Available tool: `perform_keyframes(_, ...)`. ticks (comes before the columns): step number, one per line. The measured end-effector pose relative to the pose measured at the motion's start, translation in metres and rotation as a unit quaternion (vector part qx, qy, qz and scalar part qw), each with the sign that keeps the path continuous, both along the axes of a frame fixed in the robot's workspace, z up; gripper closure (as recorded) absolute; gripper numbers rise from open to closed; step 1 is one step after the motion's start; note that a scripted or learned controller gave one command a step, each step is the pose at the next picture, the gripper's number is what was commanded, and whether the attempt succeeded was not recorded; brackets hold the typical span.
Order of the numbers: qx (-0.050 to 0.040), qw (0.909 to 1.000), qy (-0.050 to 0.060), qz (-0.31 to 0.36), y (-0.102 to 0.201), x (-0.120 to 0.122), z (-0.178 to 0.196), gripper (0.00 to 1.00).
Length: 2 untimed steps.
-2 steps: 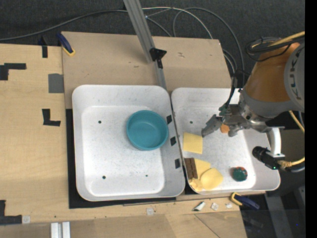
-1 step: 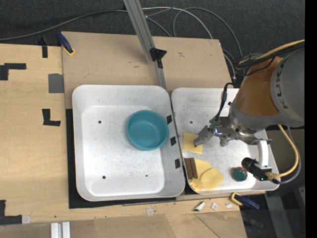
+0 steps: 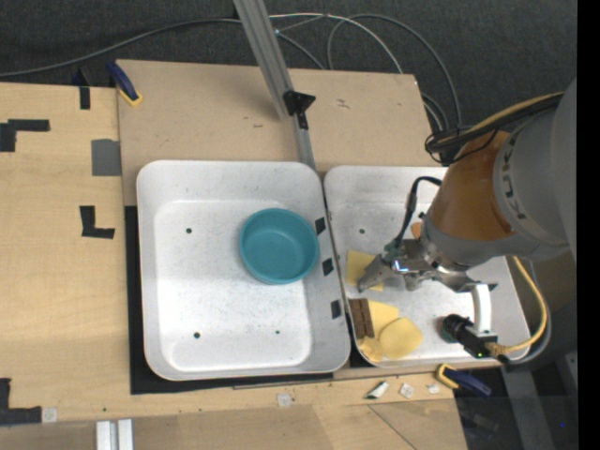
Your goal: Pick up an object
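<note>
Flat pale-yellow foam pieces are lying lower right in the right white bin, the grey two-finger gripper hovering over them, jaw state impossible to tell.

A bowl sits in the left bin; flat pieces lie in the right bin.

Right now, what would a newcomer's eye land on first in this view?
The teal bowl stands out, sitting alone in the left bin near its right wall. Next comes the grey arm with its orange band, reaching over the right bin, its gripper low among yellow pieces and a small brown block.
</note>
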<state>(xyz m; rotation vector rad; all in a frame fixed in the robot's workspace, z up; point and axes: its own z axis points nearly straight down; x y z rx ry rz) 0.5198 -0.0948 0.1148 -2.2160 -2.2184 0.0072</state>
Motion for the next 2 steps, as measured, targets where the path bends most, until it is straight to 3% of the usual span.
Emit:
perform_keyframes(1, 0.0003, 1.0, -0.002, 0.001, 0.001, 0.001, 0.012, 1.0)
perform_keyframes(2, -0.0006, 1.0, -0.005, 0.0, 0.0, 0.004, 0.054, 1.0)
